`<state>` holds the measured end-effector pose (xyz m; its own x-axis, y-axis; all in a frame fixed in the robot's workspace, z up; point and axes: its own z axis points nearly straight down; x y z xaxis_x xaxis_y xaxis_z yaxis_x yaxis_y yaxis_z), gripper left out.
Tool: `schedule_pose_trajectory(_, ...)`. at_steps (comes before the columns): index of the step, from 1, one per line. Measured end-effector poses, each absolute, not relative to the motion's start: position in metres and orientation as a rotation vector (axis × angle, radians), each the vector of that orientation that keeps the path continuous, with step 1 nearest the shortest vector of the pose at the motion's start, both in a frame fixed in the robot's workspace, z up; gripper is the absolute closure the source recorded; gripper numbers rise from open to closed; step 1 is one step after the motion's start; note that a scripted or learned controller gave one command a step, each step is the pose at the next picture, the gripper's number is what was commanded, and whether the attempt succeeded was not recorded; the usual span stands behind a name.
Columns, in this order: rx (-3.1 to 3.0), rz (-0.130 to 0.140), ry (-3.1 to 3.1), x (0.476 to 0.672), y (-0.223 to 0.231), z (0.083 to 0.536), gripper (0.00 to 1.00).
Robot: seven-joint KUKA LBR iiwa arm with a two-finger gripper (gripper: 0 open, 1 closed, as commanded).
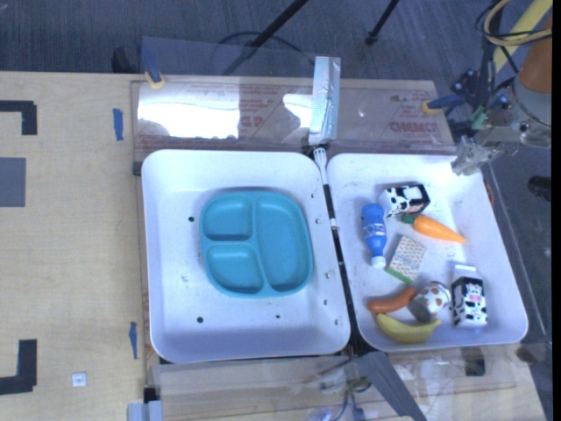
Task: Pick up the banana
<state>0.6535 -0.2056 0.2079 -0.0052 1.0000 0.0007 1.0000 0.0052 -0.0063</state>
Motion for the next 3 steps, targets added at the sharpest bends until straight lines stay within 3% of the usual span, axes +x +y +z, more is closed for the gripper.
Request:
schedule_pose_trajectory(1,-1.734,0.000,-2.623,0.6512,-0.2233,0.2716,1.00)
schedule_pose_trajectory(2,-1.733,0.000,-2.623,0.6512,-0.2232,0.2715,0.00)
schedule_pose_trajectory(3,-1.734,0.000,-2.627,0.6521,-0.2231,0.2811,1.00)
